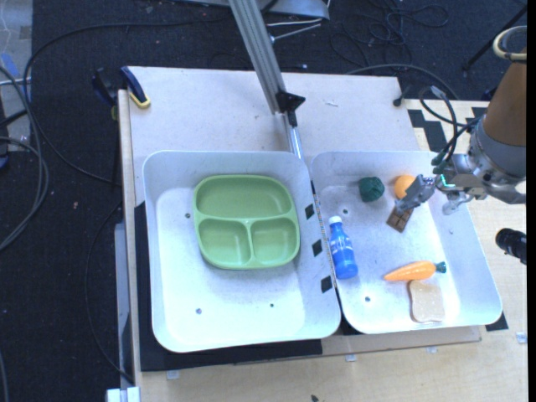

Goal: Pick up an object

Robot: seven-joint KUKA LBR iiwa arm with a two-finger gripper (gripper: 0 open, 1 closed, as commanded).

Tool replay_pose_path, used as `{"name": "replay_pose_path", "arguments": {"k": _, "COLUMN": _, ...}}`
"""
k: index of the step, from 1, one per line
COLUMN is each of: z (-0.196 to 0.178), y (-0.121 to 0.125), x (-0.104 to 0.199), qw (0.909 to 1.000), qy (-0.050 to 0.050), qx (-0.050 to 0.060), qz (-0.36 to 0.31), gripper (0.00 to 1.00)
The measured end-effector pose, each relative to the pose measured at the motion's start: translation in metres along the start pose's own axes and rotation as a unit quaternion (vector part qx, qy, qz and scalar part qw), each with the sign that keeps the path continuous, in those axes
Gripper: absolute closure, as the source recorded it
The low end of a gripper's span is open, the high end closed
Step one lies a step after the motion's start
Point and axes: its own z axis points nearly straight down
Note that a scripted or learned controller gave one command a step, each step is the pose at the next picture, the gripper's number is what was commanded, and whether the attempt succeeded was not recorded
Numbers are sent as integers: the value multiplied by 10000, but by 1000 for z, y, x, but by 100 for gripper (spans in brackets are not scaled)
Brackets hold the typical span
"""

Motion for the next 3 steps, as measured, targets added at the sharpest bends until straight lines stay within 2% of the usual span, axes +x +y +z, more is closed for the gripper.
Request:
{"name": "replay_pose_path", "arguments": {"k": 1, "z": 0, "y": 0, "x": 0, "qw": 10000, "qy": -1, "qx": -4, "qz": -1, "gripper": 0}}
{"name": "replay_pose_path", "arguments": {"k": 2, "z": 47, "y": 9, "x": 4, "qw": 10000, "qy": -1, "qx": 0, "qz": 5, "gripper": 0}}
{"name": "replay_pose_path", "arguments": {"k": 3, "z": 92, "y": 5, "x": 9, "qw": 10000, "qy": 2, "qx": 8, "qz": 7, "gripper": 0}}
